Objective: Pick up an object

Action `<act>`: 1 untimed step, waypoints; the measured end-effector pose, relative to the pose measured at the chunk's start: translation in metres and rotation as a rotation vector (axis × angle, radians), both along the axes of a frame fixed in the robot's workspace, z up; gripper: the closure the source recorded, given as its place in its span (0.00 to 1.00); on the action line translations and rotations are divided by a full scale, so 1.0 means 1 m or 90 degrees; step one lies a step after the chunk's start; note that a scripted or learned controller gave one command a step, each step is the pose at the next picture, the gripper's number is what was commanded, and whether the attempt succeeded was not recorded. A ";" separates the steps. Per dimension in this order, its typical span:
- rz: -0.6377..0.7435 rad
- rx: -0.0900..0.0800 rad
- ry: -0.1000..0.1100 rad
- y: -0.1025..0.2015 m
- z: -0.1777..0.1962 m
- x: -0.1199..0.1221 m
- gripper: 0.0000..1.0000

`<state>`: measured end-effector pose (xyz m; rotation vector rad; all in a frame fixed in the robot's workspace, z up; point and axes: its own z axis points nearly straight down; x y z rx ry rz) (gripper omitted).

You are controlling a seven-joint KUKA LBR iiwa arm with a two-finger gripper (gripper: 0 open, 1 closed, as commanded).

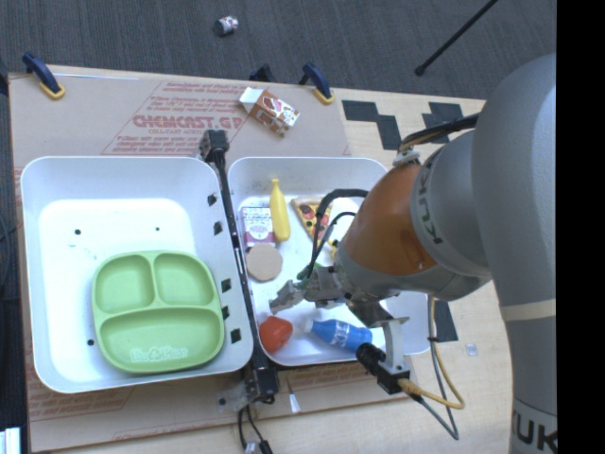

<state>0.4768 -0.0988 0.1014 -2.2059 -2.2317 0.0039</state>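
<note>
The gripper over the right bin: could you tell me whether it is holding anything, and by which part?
Nothing shows between its fingers. The gripper hangs above the red object, near the blue bottle; its fingertips look bare.

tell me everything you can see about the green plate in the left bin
The green plate is a pale green divided tray, plastic by its look, with rounded corners and three compartments: two smaller ones along the far side and one wide one along the near side, which bears faint raised lettering too small to read. All three compartments hold nothing. It lies flat, right side up, on the floor of the left bin, toward the bin's near side, slightly turned. Only the bin touches it.
</note>
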 end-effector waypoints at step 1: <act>0.003 0.000 0.001 0.000 0.010 0.001 1.00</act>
